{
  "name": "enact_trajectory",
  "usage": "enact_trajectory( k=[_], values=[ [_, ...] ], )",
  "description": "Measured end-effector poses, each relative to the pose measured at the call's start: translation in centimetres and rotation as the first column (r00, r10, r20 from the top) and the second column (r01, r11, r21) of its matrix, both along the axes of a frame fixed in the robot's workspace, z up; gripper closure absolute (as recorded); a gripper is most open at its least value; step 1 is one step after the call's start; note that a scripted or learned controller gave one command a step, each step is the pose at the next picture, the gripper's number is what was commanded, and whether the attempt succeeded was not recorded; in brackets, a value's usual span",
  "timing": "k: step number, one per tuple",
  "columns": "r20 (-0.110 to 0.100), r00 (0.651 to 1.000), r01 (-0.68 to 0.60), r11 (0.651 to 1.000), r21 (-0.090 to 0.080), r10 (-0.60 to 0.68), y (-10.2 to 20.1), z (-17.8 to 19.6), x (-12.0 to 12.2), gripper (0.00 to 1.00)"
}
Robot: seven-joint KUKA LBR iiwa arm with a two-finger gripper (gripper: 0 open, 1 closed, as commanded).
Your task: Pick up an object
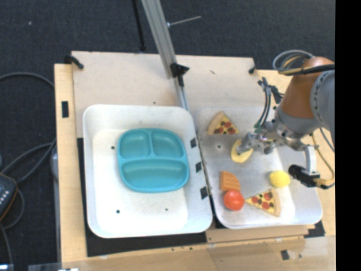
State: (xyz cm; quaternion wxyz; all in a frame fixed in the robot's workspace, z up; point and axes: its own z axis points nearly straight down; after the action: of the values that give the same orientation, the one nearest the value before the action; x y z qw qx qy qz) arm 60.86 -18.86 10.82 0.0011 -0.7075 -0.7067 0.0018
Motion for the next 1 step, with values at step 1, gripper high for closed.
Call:
enact_trajectory(
  k=[1],
  values=[
    [0.008,1.0,0.001,1.0,-0.001,-0.001,-0.14,-0.42,0.18,0.0]
  ],
)
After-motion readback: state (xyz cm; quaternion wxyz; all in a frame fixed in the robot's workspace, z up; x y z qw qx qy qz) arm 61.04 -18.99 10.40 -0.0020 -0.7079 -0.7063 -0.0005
